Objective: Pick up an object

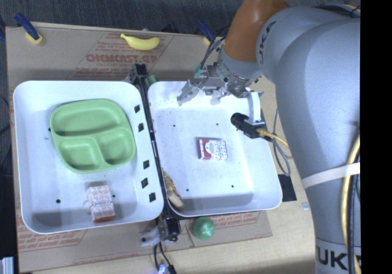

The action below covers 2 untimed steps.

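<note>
Camera view: two-finger metal gripper, fingers spread, nothing held, at 12 o'clock edge of right white plastic bin. Small red-and-white carton at bin centre, apart.

The desk is covered in brown cardboard; two white bins sit side by side on it, a banana behind them and a green ball in front.
</note>
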Motion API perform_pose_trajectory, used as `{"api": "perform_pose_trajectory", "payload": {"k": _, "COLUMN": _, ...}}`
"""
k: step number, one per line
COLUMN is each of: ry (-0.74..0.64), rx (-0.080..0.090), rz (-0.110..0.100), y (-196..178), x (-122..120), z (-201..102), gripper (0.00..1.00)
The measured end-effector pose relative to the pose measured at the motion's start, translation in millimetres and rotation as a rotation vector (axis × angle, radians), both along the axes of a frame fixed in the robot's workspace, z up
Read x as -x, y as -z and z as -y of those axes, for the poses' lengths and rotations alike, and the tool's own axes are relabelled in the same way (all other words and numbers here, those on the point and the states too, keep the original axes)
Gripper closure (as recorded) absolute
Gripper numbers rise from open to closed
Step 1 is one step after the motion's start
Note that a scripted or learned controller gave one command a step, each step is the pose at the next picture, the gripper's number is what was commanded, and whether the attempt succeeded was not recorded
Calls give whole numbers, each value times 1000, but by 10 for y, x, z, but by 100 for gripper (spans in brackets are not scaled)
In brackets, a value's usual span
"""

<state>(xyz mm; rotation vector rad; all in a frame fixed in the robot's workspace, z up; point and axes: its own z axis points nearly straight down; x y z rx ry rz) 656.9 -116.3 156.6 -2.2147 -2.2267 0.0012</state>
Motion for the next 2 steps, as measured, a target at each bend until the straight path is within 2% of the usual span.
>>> {"api": "perform_pose_trajectory", "payload": {"k": 1, "ry": 1, "rx": 1, "rz": -3, "y": 462, "x": 8, "z": 229, "gripper": 0}}
{"api": "perform_pose_trajectory", "payload": {"k": 2, "ry": 2, "rx": 0, "rz": 1, "y": 66, "x": -2, "z": 376, "gripper": 0}}
